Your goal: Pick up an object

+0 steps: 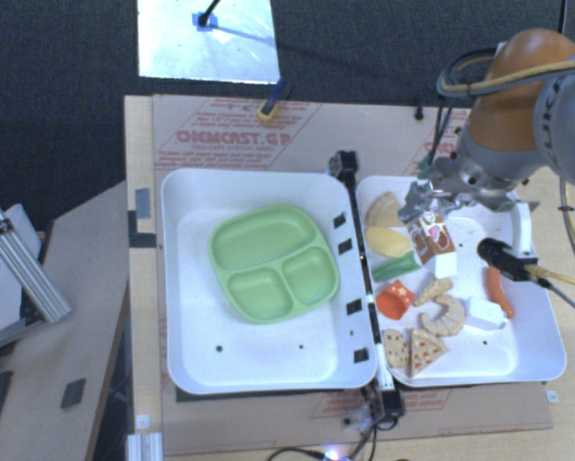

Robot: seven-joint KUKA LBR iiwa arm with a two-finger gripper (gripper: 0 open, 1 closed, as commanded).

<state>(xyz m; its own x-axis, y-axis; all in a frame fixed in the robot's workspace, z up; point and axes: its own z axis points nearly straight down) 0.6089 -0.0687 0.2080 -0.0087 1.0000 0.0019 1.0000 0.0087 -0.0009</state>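
**Arm low over the toy food in the right bin**

A pale wooden table (95,257) carries a printed cardboard sheet (234,137) with two white bins on it, against a dark carpeted backdrop. The left bin (186,353) holds a green divided plate (273,262). The right bin (541,353) holds toy food: a yellow piece (388,241), a green strip (395,268), a red piece (395,301), a pizza slice (424,351) and an orange sausage (499,292). The gripper (423,203) hangs low over the bin's upper part, just above the yellow piece; whether it is apart or together I cannot tell.
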